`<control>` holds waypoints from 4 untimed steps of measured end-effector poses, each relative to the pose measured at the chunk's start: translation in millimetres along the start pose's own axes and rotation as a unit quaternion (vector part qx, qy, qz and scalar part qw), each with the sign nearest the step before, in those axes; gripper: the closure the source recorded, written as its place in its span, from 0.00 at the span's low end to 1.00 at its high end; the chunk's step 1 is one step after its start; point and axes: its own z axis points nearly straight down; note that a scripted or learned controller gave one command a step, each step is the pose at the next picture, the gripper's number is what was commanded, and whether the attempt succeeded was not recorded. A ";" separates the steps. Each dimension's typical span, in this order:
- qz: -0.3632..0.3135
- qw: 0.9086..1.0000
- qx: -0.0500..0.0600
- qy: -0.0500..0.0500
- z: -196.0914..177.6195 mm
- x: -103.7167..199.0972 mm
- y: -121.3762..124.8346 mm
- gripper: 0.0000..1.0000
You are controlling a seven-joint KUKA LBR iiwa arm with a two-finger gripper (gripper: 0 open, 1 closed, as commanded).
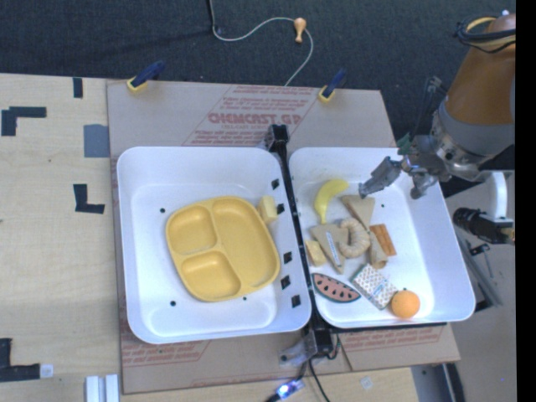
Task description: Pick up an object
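The right bin [435,249] holds a pile of toy food: a yellow banana [328,197], a beige ring-shaped pastry [353,237], a tan wedge [361,210], an orange-brown bar [383,239], a watermelon slice [334,290], a patterned white packet [374,285] and an orange ball [405,304]. My gripper [397,181] hovers over the bin's upper right part, its two dark fingers spread apart with nothing between them. It sits up and to the right of the banana and the wedge.
The left bin [146,224] carries a yellow divided tray [222,247] and a small pale yellow block [268,209] by the divider. Black clips line the seam between the bins. A cable and clamps lie beyond the bins' far edge.
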 end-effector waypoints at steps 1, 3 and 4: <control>-0.001 1.000 -0.006 -0.001 -6.7 -0.1 1.9 0.00; -0.001 1.000 -0.003 -0.001 112.4 4.0 9.3 0.00; -0.001 1.000 -0.005 -0.001 163.2 0.0 17.9 0.00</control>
